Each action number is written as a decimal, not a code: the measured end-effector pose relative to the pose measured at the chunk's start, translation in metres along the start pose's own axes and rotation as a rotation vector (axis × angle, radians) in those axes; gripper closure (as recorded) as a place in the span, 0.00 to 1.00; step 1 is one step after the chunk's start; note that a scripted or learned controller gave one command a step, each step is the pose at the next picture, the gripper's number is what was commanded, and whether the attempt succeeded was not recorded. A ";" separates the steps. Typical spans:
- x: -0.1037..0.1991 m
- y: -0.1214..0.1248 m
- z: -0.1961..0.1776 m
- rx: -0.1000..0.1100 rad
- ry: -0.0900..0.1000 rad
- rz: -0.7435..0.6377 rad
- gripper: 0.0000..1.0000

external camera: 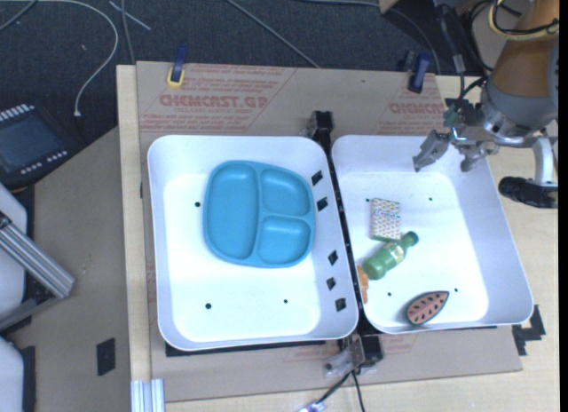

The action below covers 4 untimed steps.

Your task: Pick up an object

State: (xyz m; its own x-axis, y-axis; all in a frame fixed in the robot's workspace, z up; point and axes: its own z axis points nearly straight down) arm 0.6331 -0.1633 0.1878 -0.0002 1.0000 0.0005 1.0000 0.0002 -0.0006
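Pincer point(450, 154) hovers spread and empty over the right bin's point(497, 224) upper edge; approach step, nothing grasped. Candidates, near to far: brown oval piece point(428, 306) at lower right, green bottle point(389, 257) mid-bin, patterned packet point(385, 218) above it. Next move, I judge: descend, centred over one. Arm point(525, 55) enters from upper right, wrist angled down-left.

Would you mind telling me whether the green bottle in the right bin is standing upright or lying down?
Lying down. The green bottle rests on its side on the right bin floor, cap pointing toward the upper right.
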 end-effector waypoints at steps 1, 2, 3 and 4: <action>0.004 -0.008 0.060 0.006 0.002 0.000 0.00; 0.005 -0.008 0.105 0.004 0.001 0.000 0.00; 0.005 -0.006 0.091 -0.002 0.000 -0.001 1.00; 0.013 -0.005 0.043 -0.006 -0.001 -0.001 1.00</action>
State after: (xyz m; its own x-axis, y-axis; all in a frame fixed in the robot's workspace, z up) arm 0.6278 -0.1505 0.1445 -0.0015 1.0000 -0.0006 1.0000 0.0015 0.0058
